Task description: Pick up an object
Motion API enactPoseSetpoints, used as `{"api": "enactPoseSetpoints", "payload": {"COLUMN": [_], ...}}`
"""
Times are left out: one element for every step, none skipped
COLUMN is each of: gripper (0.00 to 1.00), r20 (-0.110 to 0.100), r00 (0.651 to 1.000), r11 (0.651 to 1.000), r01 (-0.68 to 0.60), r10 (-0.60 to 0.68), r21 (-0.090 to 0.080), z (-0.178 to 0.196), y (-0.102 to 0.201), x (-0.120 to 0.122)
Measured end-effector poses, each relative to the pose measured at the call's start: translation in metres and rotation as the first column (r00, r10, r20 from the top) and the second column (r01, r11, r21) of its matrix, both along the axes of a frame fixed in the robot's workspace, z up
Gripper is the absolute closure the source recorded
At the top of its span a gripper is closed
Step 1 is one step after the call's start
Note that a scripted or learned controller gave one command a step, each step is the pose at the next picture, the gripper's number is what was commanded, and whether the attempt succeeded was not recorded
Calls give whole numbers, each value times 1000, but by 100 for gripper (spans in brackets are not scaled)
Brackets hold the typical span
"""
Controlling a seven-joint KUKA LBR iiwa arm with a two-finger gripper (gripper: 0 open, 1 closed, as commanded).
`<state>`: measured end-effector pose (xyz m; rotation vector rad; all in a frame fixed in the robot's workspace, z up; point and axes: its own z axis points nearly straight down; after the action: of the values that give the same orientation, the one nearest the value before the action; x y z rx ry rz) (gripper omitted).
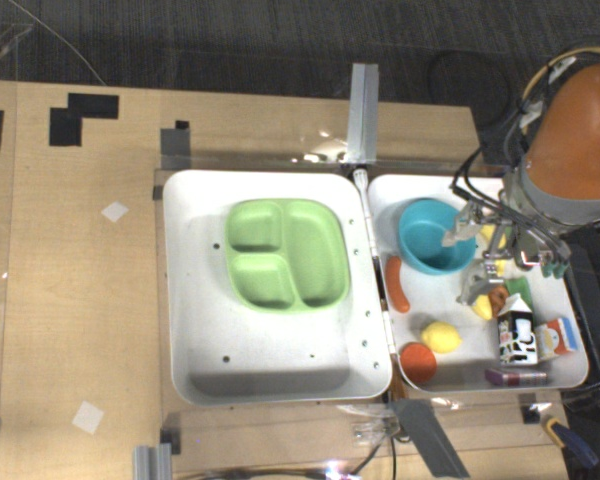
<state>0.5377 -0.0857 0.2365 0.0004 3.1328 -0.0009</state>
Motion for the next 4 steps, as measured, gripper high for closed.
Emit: {"api": "enactPoseSetpoints", "payload": {"gripper": [0, 0, 0, 0], "r20": [-12, 17, 3, 6], "r00": [983, 939, 794, 732], "r11": [983, 939, 794, 732], "r01": [181, 343, 608, 681], "r10": [-181, -343, -608, -681], "r21": [2, 7, 5, 10], "z": [-125, -144, -98, -146], "y": [-19, -25, -102, -108], "x": [19, -16, 43, 31]}}
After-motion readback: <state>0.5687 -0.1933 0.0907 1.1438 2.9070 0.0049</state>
